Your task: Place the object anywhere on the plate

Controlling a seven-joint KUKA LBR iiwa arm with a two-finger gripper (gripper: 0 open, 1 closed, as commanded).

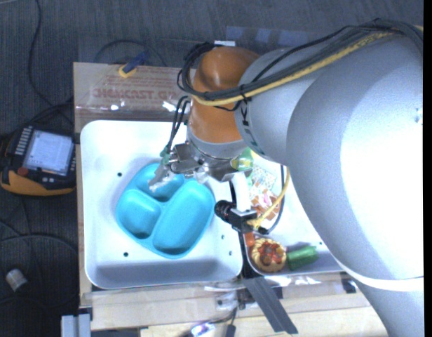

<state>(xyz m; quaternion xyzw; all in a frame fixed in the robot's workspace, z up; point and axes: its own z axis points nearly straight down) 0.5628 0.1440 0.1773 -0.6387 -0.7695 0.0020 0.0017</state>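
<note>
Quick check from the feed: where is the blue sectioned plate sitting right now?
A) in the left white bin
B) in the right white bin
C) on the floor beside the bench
A: the blue plate lies flat in the left white bin, with the hand over its upper edge.

Robotics lab, industrial arm (342, 139) over white bin (104, 188) on bench, teach pendant (37, 159) and cables on carpet

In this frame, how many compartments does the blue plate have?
3: one small at the upper end under the gripper, one on the left, one larger on the right of the plate. The arm may hide more.
</note>
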